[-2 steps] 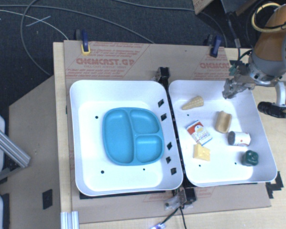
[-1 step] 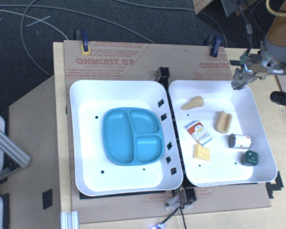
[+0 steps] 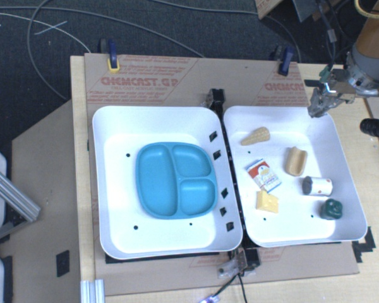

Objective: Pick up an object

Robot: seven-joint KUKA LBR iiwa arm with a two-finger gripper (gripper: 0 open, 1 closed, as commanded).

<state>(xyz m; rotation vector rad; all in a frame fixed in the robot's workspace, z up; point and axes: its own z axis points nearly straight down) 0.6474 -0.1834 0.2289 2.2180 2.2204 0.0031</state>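
The right bin (image 3: 341,163) holds several small items: a tan cone-like piece (image 3: 256,136), a tan cylinder (image 3: 295,161), a red and white carton (image 3: 263,174), a yellow wedge (image 3: 267,202), a white and dark cylinder (image 3: 318,185) and a dark green lump (image 3: 331,209). My gripper (image 3: 319,108) hangs over the bin's far right corner, above and to the right of the tan cylinder. Nothing shows between its tips.
The left bin (image 3: 114,169) carries a blue divided plate (image 3: 176,180). Black clips run along the seam between the bins (image 3: 221,169). Blue clamps (image 3: 113,55) hold the cardboard sheet at the back. Cables lie on the dark floor behind.
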